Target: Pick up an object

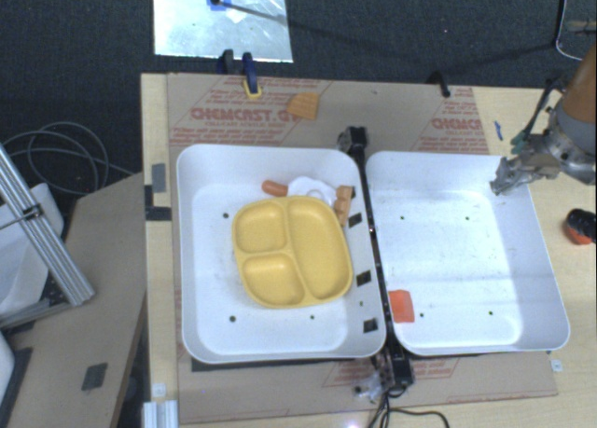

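A smooth yellow plastic tray (290, 252) with three compartments and rounded corners lies flat in the left bin (201, 230), its long axis slanting from upper left to lower right. An orange sausage-shaped piece (274, 188) lies just above it. A small orange block (400, 305) sits in the right bin (522, 258). The tool (506, 178) hangs over that bin's upper right rim, arm entering from the right; how far it is open, I cannot tell.

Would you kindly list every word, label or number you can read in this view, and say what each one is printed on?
"CHEMCAST G...": red print, upside down, on the brown cardboard sheet behind the left white bin.
The same red print at the sheet's right corner: too blurred to read.
Smaller red lines beneath both: too small to read.
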### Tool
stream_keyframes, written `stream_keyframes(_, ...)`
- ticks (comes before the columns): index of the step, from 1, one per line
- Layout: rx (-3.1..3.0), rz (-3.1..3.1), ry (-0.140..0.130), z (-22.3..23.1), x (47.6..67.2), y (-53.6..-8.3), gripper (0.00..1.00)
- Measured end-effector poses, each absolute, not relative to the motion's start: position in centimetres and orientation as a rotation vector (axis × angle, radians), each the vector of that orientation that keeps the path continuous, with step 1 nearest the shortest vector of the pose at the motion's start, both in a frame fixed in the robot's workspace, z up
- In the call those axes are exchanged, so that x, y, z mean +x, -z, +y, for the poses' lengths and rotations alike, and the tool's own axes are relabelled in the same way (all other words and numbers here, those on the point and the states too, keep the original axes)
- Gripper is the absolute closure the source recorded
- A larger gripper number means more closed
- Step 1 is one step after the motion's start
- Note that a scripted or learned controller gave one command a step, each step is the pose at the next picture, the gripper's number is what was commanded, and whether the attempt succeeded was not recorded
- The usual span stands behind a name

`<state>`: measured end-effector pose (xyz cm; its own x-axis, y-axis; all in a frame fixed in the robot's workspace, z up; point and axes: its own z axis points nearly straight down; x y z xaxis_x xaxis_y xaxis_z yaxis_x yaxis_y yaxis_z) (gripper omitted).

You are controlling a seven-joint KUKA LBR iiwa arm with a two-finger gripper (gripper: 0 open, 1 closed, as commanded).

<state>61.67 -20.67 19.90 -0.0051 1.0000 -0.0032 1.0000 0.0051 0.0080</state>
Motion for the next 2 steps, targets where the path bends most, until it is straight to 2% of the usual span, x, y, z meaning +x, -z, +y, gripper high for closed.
stream_keyframes(1, 2.200, 2.220, -0.017, -16.9, 63.4, -32.8, 1.00)
stream_keyframes(2, 2.217, 2.241, 0.005, -8.3, 59.7, -21.9, 1.00)
